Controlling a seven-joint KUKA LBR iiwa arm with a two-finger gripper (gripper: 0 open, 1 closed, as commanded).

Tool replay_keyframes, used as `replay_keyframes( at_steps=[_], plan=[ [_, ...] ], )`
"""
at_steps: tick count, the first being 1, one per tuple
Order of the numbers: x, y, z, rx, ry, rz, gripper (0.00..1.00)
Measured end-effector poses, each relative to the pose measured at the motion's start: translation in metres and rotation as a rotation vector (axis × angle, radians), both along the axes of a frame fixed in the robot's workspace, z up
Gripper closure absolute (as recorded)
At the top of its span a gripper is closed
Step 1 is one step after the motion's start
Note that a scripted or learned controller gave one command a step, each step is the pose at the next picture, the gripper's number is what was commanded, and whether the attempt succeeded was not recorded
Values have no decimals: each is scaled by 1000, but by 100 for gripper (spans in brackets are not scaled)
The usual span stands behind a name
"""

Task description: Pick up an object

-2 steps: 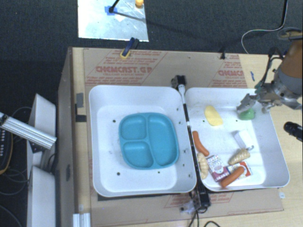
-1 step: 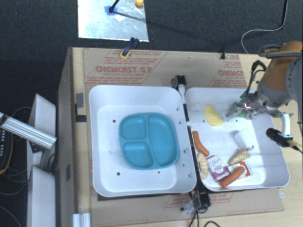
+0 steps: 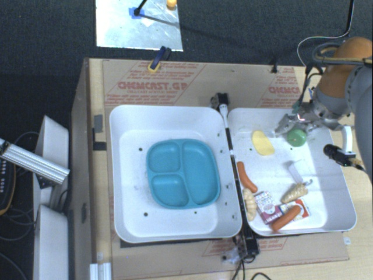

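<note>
The right bin [image 3: 345,210] holds several small objects. A green round object [image 3: 296,137] lies at its far side, and my gripper [image 3: 298,124] hangs right over it, touching or nearly touching its top. A yellow piece [image 3: 263,143] lies to the left of that. Nearer the front are an orange sausage [image 3: 247,178], a pale corn cob [image 3: 293,192], a small white piece [image 3: 295,171], a red-and-white packet [image 3: 267,207] and a second sausage [image 3: 287,217]. The grey arm [image 3: 341,86] reaches in from the right.
The left bin [image 3: 131,127] holds a blue divided plate [image 3: 182,172]. A black divider strip [image 3: 228,150] runs between the bins. A black fitting [image 3: 341,154] sticks in over the right bin's right rim. Cardboard [image 3: 151,83] lies under both bins.
</note>
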State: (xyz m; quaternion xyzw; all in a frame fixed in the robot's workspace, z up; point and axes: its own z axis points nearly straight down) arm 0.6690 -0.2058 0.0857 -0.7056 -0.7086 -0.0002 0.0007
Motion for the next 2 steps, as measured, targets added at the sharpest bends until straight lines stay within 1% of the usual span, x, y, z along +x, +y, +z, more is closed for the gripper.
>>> replay_keyframes(
  at_steps=[1,2],
  plan=[
    [2,0,11,-4,-8,4,100],
    [-38,29,42,-2,-4,-2,100]
  ],
)
